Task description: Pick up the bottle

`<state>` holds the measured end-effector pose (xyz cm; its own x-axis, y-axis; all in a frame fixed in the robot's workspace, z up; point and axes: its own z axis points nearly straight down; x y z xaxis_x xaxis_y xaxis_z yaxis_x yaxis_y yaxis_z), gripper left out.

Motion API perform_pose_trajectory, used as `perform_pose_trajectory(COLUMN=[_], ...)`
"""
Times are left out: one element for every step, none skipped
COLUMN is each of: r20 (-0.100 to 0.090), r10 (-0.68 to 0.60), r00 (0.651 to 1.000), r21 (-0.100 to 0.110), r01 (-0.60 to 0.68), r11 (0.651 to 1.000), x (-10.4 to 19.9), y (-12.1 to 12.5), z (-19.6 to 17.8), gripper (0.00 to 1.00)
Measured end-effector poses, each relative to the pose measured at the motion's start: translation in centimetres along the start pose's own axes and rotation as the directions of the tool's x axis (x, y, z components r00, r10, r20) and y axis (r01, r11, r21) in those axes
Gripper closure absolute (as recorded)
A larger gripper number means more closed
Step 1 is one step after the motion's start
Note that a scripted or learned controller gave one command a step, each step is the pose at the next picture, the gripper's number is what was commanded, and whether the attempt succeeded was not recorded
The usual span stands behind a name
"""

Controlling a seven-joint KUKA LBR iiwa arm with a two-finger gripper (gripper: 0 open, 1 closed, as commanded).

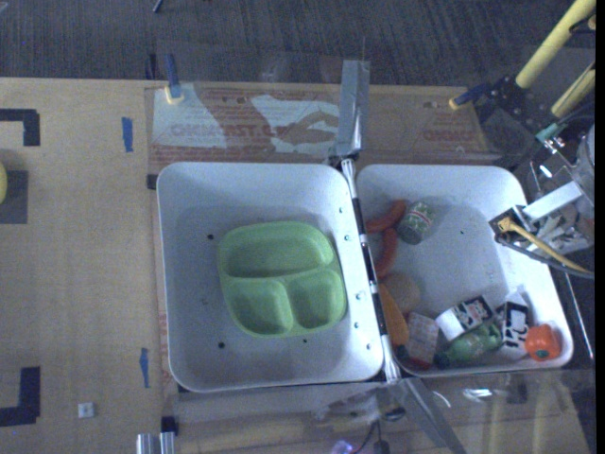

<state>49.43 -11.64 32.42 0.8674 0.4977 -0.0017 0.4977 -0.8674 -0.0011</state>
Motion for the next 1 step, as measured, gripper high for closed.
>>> perform_pose_trajectory(r20=[0.001], r10=[0.07], r00=[0.998], r21=[0.003], r01=[-0.07], r11=[0.998], x=[-2.38], y=[1.05], z=[12.8], gripper=[1.0])
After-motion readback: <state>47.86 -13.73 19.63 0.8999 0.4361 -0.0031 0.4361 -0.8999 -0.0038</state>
